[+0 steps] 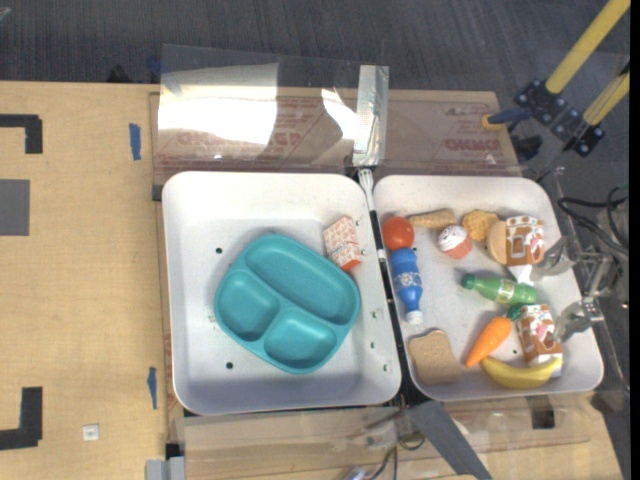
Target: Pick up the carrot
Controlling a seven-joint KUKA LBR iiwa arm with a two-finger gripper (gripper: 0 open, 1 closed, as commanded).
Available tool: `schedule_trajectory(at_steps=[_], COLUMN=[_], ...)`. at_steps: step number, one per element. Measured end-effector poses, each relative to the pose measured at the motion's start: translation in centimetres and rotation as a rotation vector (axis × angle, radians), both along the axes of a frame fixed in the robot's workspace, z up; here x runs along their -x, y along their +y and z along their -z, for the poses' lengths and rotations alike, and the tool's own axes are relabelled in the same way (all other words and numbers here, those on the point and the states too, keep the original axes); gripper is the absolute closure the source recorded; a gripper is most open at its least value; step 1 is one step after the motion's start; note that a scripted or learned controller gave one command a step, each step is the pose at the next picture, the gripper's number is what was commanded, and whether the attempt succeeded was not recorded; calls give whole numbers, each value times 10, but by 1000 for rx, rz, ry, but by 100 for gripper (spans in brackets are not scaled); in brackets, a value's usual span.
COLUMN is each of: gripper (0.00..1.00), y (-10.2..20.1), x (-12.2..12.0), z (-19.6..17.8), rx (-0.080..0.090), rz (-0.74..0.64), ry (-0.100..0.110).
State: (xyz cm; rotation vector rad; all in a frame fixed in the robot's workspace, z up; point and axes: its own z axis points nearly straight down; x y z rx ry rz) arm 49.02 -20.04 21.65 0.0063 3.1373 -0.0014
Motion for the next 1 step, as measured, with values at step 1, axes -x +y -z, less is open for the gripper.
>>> schedule_trajectory(at_steps=[1], gripper=[0], y=[75], x=[12], z=[121], rx=[-6], rz=[89], ry=[11])
